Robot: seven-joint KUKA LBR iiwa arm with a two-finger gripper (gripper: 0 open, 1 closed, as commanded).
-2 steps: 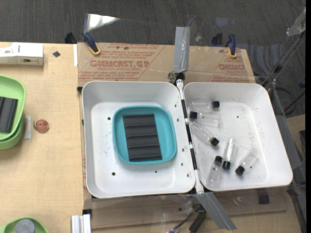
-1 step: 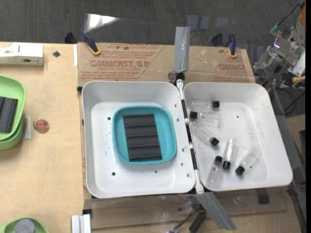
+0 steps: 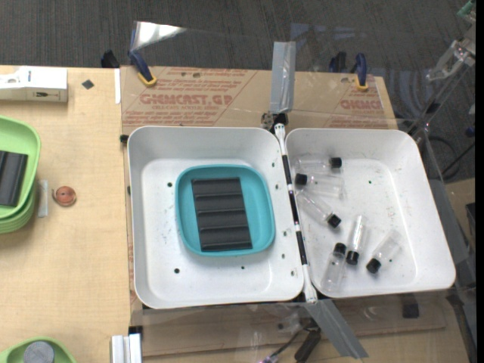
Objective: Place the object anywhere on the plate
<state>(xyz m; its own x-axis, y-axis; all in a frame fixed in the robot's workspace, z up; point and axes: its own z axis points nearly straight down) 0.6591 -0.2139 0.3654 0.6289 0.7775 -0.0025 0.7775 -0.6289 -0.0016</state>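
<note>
Teal plate (image 3: 186, 203) sits in the left white bin (image 3: 155, 278) and carries a black ribbed block (image 3: 221, 214). The clear vials with black caps (image 3: 355, 237) lie scattered in the right white bin (image 3: 397, 180), apart from the plate. Whether the end effector is open or closed cannot be told. Both bins rest on cardboard (image 3: 189, 97) over the wooden counter (image 3: 68, 278).

A: What lies on my plate?

B: The plate (image 3: 225, 211) is teal, squarish with rounded corners, sitting flat in the middle of the left white bin. A dark ribbed rectangular block (image 3: 221, 213) lies flat on it, roughly centred.

A: And the vials?

B: Several clear vials with black caps (image 3: 354, 242) lie scattered on their sides in the right bin.
</note>
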